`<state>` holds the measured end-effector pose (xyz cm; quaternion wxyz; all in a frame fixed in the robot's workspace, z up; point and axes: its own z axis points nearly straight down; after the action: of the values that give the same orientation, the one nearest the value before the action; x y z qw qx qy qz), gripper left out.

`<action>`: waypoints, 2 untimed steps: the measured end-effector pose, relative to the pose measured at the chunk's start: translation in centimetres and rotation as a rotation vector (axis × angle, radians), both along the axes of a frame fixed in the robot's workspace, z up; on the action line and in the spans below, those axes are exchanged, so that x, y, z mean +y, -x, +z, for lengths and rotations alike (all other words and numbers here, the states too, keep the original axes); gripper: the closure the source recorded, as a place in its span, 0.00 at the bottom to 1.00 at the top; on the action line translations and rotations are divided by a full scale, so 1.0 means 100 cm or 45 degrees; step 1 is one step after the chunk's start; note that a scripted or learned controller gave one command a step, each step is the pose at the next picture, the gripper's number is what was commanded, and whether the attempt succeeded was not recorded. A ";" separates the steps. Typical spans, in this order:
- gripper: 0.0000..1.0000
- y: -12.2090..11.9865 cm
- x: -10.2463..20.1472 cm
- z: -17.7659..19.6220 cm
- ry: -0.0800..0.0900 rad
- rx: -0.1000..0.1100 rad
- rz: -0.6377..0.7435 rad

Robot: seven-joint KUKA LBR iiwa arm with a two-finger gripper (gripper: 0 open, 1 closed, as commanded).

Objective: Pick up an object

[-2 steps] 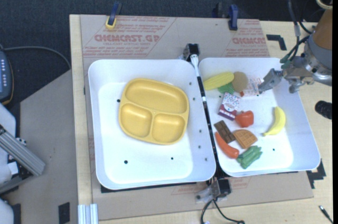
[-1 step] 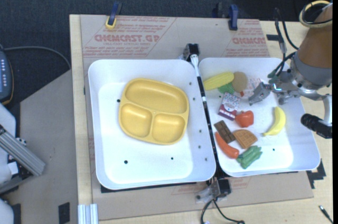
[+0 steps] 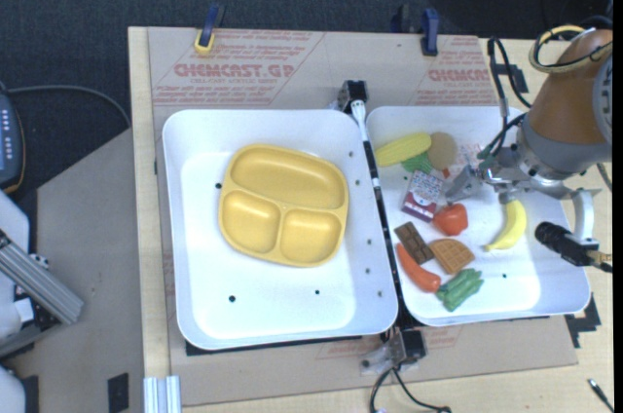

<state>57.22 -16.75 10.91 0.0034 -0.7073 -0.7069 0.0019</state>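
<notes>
The right bin (image 3: 555,289) holds several toy foods: a yellow corn cob (image 3: 402,148), a tan round piece (image 3: 443,148), a red and white packet (image 3: 421,197), a red tomato (image 3: 450,220), a banana (image 3: 510,226), a brown bar (image 3: 413,243), a waffle (image 3: 452,255), a red-orange pepper (image 3: 419,270) and a green vegetable (image 3: 459,288). My gripper (image 3: 465,185) reaches in from the right and hangs low over the bin's middle. It is just above the tomato and beside the packet. Nothing is visibly held.
In the left bin (image 3: 195,284) lies a yellow divided plate (image 3: 282,205). The arm's orange band (image 3: 574,99) and grey wrist (image 3: 555,158) cover the right bin's far right corner. A black cable (image 3: 506,80) runs along the bench behind it.
</notes>
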 end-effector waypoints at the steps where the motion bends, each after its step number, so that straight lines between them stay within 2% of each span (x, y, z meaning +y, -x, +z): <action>1: 0.00 0.001 0.001 -0.026 0.000 -0.003 0.001; 2: 1.00 -0.001 0.000 -0.014 0.004 -0.010 -0.001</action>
<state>57.28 -16.75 9.55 -0.0004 -0.7075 -0.7068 0.0000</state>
